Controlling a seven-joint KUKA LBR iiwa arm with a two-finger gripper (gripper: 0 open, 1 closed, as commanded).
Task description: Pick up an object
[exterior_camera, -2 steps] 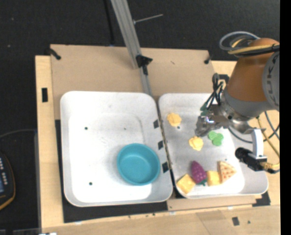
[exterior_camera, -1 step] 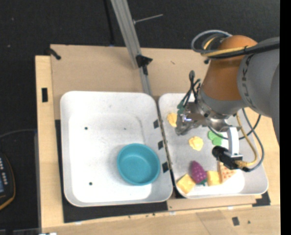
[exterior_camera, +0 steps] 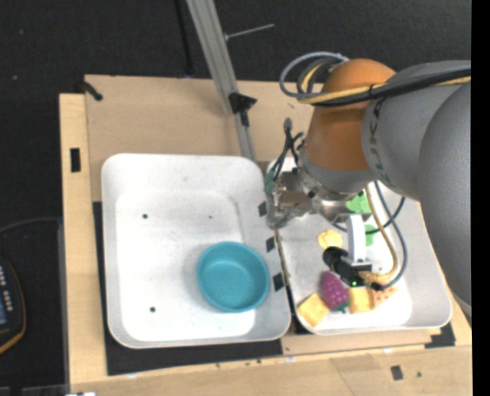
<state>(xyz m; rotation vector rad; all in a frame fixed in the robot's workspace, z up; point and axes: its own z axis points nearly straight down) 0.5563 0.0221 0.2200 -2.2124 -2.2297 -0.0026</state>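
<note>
Two shallow white bins are set side by side on the counter [exterior_camera: 162,114], so that objects can be reached from above in either one. In the left bin [exterior_camera: 146,196] a single blue bowl [exterior_camera: 232,275] is seen, resting upright toward the near right corner, close to the wall shared with the right bin [exterior_camera: 422,304]. The small objects from which one is to be picked are gathered in the near part of the right bin: a purple, grape-like piece [exterior_camera: 334,289], a yellow block [exterior_camera: 312,308] just beside it at the near left, another yellow piece [exterior_camera: 331,238] a little farther back, an orange-yellow piece [exterior_camera: 369,297] to the right, and something green [exterior_camera: 357,200] partly covered by the arm. They lie close together, some touching, which is judged to make a clean grasp of one alone harder. The arm [exterior_camera: 418,139] is brought in from the right and bent down over the far part of the right bin, its orange band [exterior_camera: 344,122] being turned toward the camera. The tool [exterior_camera: 288,200] is seen at the wrist's lower left, near the wall between the bins, and no object is seen in it; whether it is wide or narrow cannot be told, since its end is dark and cluttered by cables. It is judged that the picking has not yet been accomplished, and that the tool would have to be carried nearer and to the right to reach the pile.
</note>
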